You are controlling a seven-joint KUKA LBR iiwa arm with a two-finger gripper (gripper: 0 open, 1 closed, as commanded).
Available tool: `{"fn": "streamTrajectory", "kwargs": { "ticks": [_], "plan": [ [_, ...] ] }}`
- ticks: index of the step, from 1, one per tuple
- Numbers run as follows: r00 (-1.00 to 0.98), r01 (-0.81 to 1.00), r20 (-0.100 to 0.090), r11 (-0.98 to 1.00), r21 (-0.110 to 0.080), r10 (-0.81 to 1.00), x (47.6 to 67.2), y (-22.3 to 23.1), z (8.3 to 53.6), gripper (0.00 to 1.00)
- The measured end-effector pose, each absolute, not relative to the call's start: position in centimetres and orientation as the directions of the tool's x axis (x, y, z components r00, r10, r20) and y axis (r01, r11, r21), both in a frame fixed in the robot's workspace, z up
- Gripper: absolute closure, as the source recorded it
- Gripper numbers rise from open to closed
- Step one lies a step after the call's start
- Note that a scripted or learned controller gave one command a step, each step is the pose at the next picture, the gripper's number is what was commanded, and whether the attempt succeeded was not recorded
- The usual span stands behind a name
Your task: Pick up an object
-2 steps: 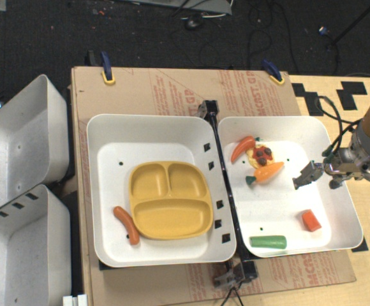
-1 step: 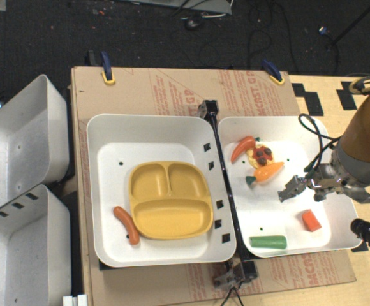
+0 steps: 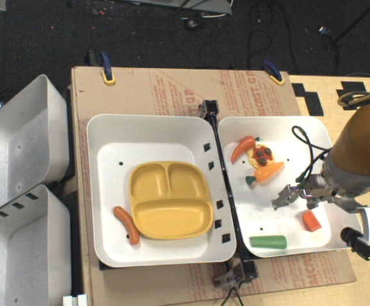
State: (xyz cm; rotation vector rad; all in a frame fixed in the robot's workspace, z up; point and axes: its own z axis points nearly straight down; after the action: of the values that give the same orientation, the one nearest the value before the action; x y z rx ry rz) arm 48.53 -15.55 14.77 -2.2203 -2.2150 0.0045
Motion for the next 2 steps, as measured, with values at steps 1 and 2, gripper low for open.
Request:
{"fn": "streamTrajectory", "kwargs": {
  "ticks": [1, 2],
  "plan": [
    [0.002, 1.0, 0.002, -0.002, -0.004, 1.0, 48.5, -15.5, 9.5, 0.0],
    [0.004, 1.0, 0.001, -0.004, -0.001, 1.0, 48.5, -15.5, 10.7, 1.0]
  ]
}}
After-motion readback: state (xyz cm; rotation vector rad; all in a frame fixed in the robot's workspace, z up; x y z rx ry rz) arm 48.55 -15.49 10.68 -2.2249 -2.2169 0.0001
